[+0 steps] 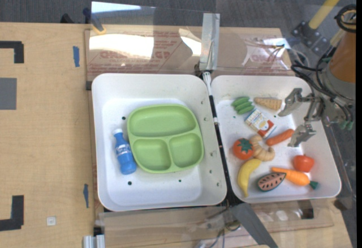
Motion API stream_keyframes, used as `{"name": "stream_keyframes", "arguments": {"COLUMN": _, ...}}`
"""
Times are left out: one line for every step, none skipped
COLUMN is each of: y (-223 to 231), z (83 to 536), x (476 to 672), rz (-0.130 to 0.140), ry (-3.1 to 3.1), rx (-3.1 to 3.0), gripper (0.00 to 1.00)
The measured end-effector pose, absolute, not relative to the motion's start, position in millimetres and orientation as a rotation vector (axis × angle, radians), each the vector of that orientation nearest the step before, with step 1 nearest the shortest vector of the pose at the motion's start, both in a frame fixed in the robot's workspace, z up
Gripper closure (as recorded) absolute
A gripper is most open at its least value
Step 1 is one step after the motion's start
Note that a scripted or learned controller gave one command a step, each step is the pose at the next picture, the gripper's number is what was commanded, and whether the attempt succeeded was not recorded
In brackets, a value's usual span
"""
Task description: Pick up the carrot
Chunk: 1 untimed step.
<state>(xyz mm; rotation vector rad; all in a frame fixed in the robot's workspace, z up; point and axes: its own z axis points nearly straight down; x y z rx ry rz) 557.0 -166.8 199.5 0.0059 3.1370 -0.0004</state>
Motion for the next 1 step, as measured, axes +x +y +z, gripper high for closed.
{"name": "stream_keyframes", "arguments": {"y": -180.5, "z": 97.0, "x": 527.0, "rz": -0.004, "ry": 3.131, "rx": -0.039, "gripper": 0.00}}
